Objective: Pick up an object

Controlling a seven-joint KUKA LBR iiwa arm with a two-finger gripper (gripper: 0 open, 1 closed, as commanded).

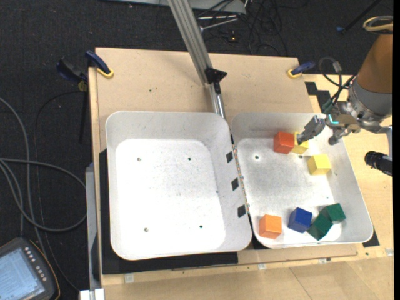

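Six blocks fill the right bin (356,186); the tool (320,130), spread wide, hovers beside the red-orange cube (284,142), needing descent, then closing.

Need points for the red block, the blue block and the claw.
red block (284,142): camera view, on its top face.
blue block (300,220): camera view, on its top face.
claw (310,131): camera view, midway between its fingertips, above the right bin.
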